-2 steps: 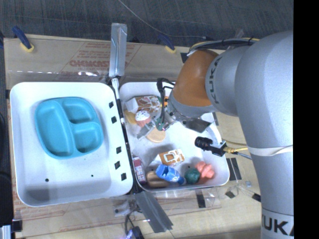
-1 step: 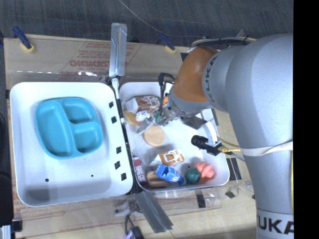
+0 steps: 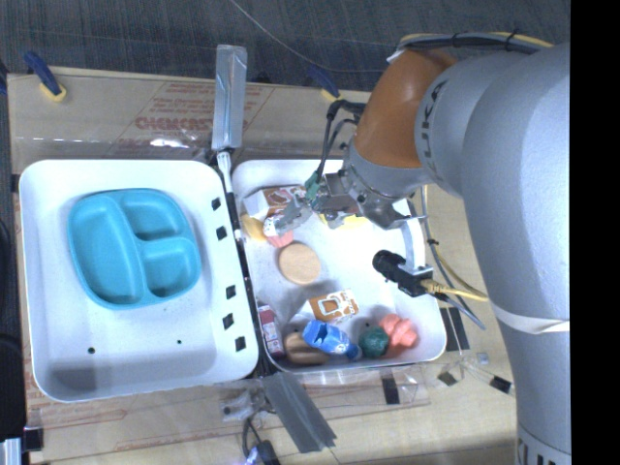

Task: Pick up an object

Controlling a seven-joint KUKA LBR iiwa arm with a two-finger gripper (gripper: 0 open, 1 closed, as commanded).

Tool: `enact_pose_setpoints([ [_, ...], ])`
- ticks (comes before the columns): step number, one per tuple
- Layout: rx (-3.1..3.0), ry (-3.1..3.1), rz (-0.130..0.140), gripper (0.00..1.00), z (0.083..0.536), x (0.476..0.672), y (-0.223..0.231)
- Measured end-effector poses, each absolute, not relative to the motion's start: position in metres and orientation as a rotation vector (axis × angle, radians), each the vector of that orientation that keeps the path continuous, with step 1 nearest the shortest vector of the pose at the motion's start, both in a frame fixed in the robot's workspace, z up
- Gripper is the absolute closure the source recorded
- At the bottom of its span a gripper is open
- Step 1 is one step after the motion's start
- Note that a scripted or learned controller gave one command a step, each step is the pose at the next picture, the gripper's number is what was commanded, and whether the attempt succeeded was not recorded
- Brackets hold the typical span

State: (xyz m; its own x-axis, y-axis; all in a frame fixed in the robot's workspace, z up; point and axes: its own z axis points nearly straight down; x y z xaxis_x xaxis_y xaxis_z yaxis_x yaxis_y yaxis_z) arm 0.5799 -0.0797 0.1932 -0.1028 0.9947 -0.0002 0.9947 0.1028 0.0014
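Note:
The right bin (image 3: 426,303) holds several small objects. A tan round disc (image 3: 299,263) lies near its middle, and an orange-and-white packet (image 3: 334,306) lies just below it. Along the near wall sit a blue crumpled item (image 3: 325,337), a green ball (image 3: 373,340) and a pink-orange piece (image 3: 399,330). A brown packet (image 3: 281,199) and a yellow piece (image 3: 254,227) lie at the far left corner. My gripper (image 3: 291,219) hangs low over that corner, beside the brown packet and above the disc. A small grey-and-red thing sits right at its tip.
The left bin (image 3: 48,356) holds a blue divided tray (image 3: 134,245). A dark red bottle (image 3: 268,329) and a brown stick (image 3: 302,356) lie at the right bin's near left corner. A metal divider bar (image 3: 229,95) stands between the bins at the back. The arm's bulk covers the bench's right side.

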Motion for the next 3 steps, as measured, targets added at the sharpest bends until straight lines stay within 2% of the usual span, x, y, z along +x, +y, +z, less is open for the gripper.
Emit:
enact_pose_setpoints([
  [1, 1.856, 2.517, 0.009, 0.0, 0.099, 0.568, -0.097],
  [2, 1.861, 2.532, -0.001, 1.0, 0.102, 0.564, -0.095],
  [3, 1.977, 2.438, 0.006, 1.0, 0.195, 0.622, -0.034],
])
